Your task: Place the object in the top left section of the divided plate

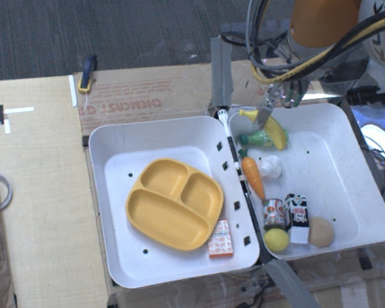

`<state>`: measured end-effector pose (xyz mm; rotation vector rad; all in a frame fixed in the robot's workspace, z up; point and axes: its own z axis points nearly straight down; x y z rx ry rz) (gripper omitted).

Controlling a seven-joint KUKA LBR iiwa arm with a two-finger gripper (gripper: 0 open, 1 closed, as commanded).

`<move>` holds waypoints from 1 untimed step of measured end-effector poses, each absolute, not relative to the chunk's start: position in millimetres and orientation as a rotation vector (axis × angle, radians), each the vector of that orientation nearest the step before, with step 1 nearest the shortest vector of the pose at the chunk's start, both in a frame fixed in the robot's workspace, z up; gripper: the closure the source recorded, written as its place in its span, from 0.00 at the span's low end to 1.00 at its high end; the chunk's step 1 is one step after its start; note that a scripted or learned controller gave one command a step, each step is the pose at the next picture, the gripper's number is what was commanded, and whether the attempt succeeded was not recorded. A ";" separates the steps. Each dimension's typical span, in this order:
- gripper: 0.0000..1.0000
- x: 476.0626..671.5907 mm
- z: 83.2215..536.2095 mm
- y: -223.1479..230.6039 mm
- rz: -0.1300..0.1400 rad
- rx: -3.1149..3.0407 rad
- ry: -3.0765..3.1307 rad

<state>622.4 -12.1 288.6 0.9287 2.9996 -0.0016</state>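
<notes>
Banana [274, 133] lies in the right bin beneath the tool [265, 115], whose state is unclear.

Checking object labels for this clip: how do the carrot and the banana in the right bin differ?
The carrot is orange and tapers to a point; the banana is yellow and blunter. The carrot lies along the bin's left wall, mid-bin; the banana sits nearer the far end, just under the gripper. The carrot lies nearly straight along the wall; the banana lies slanted. Both are elongated and lie flat in the right bin.
</notes>
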 end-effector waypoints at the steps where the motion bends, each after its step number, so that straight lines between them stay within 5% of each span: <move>1: 1.00 615.9 287.7 38.6 -0.002 0.860 3.021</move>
